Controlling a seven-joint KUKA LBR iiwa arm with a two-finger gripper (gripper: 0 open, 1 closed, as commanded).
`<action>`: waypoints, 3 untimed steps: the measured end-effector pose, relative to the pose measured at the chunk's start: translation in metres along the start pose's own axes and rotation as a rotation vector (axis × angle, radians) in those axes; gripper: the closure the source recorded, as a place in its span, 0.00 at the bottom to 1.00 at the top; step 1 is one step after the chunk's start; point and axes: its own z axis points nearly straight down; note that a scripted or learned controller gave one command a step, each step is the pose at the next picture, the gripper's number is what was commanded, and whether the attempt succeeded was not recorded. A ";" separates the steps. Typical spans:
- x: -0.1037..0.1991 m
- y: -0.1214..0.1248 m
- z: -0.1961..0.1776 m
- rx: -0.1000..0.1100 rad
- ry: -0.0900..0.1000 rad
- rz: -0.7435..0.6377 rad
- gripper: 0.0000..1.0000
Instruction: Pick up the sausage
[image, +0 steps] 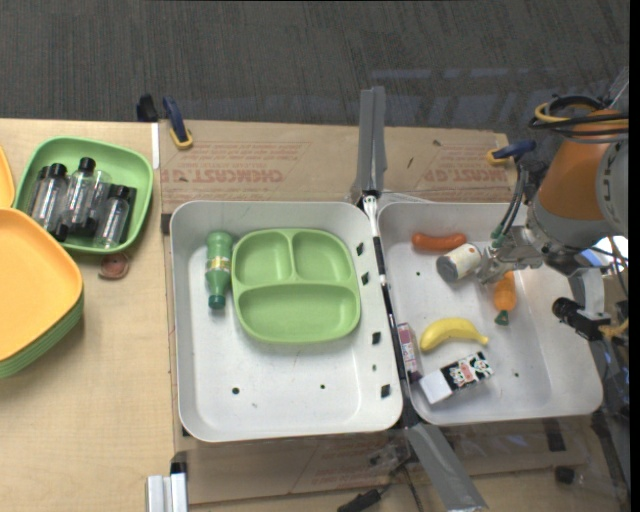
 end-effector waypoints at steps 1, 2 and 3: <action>-0.003 -0.038 0.000 0.002 0.001 0.075 1.00; 0.003 -0.057 0.000 0.003 0.002 0.122 1.00; 0.015 -0.084 0.000 0.002 0.002 -0.027 1.00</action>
